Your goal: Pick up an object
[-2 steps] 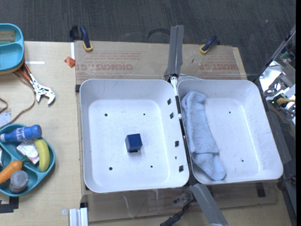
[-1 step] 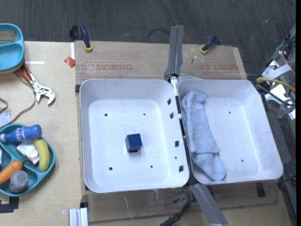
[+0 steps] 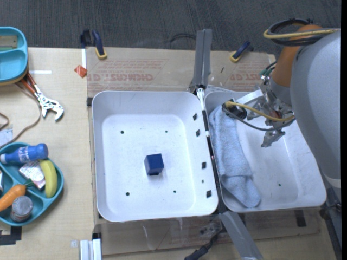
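Cardboard-topped bench (image 3: 135, 69) carries two shallow white bins; small blue cube (image 3: 154, 163) alone in left bin (image 3: 108, 145); crumpled grey-blue towel (image 3: 230, 156) along right bin's (image 3: 293, 188) left wall; we see two-finger gripper (image 3: 269, 138) above right bin, jaw state we cannot tell.

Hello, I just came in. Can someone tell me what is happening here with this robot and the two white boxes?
A grey robot arm reaches in from the right over the right bin, where a light blue towel lies along the bin's left side. Its gripper hangs above the bin floor, beside the towel, with nothing visibly between its fingers. A small blue block sits alone in the left bin, untouched. So nothing has been picked up yet.
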You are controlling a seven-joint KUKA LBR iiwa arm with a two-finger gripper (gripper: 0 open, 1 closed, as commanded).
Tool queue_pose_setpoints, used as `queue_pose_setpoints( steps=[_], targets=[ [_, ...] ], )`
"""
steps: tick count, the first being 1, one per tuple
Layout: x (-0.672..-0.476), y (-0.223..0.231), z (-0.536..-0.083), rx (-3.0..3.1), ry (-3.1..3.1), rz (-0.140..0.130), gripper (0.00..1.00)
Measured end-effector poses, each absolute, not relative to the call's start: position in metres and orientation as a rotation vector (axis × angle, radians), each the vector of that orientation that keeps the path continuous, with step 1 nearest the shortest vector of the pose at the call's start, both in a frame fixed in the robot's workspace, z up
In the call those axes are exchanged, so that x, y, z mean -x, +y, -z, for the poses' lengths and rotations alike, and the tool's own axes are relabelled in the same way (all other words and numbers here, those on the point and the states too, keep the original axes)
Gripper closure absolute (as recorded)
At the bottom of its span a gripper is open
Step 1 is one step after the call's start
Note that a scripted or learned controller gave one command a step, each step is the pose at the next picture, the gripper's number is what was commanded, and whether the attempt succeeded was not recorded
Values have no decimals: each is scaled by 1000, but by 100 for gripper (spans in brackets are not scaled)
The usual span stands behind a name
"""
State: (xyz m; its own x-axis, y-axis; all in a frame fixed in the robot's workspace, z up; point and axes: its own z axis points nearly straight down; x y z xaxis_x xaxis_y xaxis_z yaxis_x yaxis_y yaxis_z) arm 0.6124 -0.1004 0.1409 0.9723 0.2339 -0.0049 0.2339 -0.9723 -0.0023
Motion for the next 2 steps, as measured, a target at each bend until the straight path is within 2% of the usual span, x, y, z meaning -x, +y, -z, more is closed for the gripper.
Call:
queue_pose_setpoints(
  steps=[1, 2],
  targets=[
    [-627, -177, -190, 3103, -494, -4, 0],
    [-635, -223, -215, 3087, -587, -3, 0]
  ],
)
